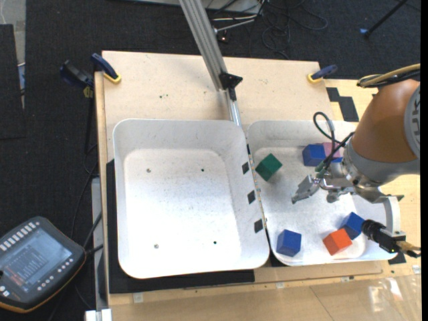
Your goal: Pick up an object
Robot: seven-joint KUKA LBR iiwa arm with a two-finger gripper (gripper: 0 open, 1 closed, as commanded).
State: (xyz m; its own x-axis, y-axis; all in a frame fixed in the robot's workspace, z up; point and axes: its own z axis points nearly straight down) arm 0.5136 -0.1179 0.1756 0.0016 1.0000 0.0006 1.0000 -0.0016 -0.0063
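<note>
The loose objects all lie in the right bin [267,227], in the right half of the frame: a green block [269,166] sits tilted near the bin's upper left, close to the divide between the two bins; a blue block [289,242] rests near the lower left of that bin; an orange-red block [337,241] lies by the bin's lower rim with another blue block [354,224] touching it at its upper right; a further blue block [313,155] sits toward the top of the bin, with a small pink object [330,150] just beside it on the right, partly hidden by cabling. The hand [302,192] hangs over the middle of this bin, between the green block and the orange-red one, its metal fingers [306,188] pointing to the lower left; nothing is seen between them, and whether they are spread or closed cannot be told. Behind it the grey arm with its orange band [391,122] reaches in from the right edge. The left bin [120,179] takes up the centre-left of the frame. Both bins rest on a pale tabletop [167,85], with a slanted metal strut [204,32] crossing its upper part and a handheld control pendant [33,263] lying at the lower left.
</note>
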